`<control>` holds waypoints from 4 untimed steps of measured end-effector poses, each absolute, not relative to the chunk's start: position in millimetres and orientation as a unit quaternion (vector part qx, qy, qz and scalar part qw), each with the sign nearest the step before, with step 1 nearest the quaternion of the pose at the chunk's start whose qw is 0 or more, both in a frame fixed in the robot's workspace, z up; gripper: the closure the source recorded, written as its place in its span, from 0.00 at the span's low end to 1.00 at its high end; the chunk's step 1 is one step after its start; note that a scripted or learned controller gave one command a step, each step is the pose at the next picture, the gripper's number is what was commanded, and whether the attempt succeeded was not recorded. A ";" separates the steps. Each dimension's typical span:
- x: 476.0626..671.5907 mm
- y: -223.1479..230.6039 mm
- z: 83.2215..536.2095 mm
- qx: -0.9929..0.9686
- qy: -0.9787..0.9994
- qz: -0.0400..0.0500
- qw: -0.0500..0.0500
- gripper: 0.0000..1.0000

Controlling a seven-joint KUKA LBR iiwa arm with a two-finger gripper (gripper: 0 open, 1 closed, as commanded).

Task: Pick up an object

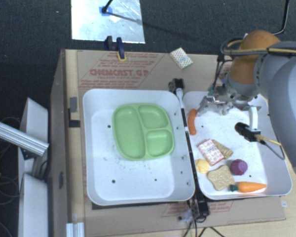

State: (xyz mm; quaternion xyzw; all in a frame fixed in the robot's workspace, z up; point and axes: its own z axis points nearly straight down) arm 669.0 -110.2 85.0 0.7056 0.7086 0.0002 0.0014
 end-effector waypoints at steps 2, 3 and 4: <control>669.1 -107.1 85.0 0.705 0.709 0.000 0.002 0.00; 670.2 -107.4 96.4 0.705 0.709 0.001 0.003 1.00; 670.1 -107.5 96.3 0.705 0.709 0.001 0.003 0.00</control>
